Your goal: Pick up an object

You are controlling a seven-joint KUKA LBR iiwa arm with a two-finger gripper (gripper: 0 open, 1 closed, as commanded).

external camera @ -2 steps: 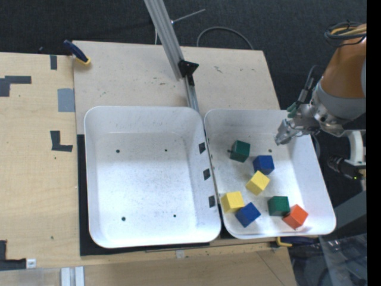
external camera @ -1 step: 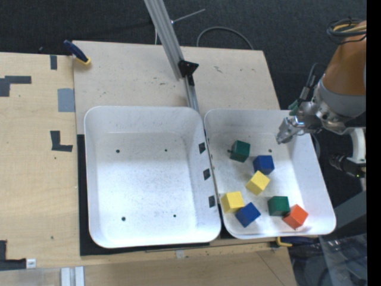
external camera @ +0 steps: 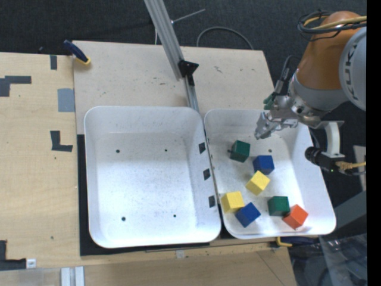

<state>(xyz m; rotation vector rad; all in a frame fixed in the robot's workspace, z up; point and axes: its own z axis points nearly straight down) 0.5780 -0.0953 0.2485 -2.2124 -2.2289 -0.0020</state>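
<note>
Grey metal marks the gripper (external camera: pixel 265 130), which is seen over the far part of the right bin (external camera: pixel 309 159), its tip pointing down toward the bin floor; whether it is wide or narrow cannot be told from this slanted view, and nothing is seen held in it. Nearest to it lies a dark green cube (external camera: pixel 240 151), just to its near left and apart from the tip. Nearer in the bin a blue cube (external camera: pixel 264 164) and a yellow cube (external camera: pixel 258 183) are found close together. Along the near side of the bin 4 more blocks are spread: a second yellow cube (external camera: pixel 233 201), a second blue cube (external camera: pixel 247 213), a green cube (external camera: pixel 278 205) and an orange cube (external camera: pixel 295 216), the last 2 apparently touching. To the left, the left bin (external camera: pixel 95 159) is seen beside the right one, their rims meeting. Above the gripper the arm's orange band (external camera: pixel 324 46) is visible at the right of the scene. As for the task, no object has been picked up: all 7 blocks rest on the bin floor. It is judged that a descent onto one block, most likely the dark green cube, a closing and a lift remain to be done.
</note>
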